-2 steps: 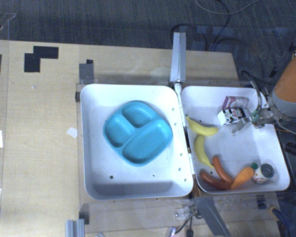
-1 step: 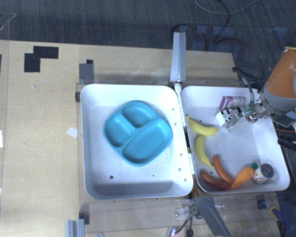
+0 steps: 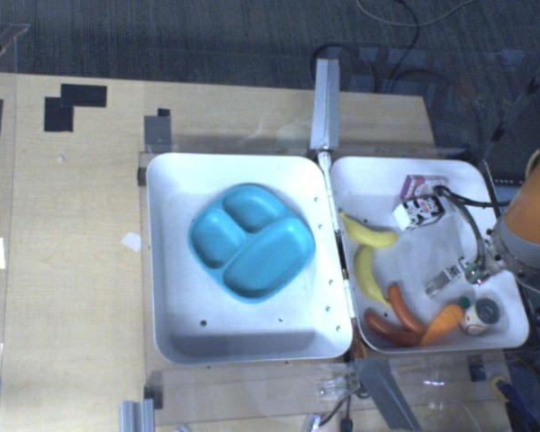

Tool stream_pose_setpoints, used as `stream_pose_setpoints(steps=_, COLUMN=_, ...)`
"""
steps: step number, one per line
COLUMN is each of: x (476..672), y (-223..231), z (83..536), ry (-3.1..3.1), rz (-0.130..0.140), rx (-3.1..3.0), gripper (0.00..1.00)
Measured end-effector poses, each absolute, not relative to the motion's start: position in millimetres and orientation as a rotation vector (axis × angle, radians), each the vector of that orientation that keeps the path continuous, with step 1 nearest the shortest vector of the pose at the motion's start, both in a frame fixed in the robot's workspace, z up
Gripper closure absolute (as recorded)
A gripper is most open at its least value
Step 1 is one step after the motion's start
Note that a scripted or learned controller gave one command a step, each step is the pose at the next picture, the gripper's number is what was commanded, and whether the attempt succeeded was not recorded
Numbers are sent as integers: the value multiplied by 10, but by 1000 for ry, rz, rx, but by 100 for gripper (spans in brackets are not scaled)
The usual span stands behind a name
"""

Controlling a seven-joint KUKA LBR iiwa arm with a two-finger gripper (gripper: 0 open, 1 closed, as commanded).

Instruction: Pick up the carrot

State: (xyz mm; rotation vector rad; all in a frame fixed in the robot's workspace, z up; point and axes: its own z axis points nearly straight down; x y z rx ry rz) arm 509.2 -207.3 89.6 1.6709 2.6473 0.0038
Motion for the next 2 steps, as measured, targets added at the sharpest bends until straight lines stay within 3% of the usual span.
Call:
stream_pose_setpoints(steps=1, x=4892, y=-2060, z=1549, ry=2676, rz=3, rx=1630, gripper=0)
stream_pose_setpoints(steps=2, x=4910, y=-1806, z=896, ry=2742, rz=4, rx=1504, gripper=0)
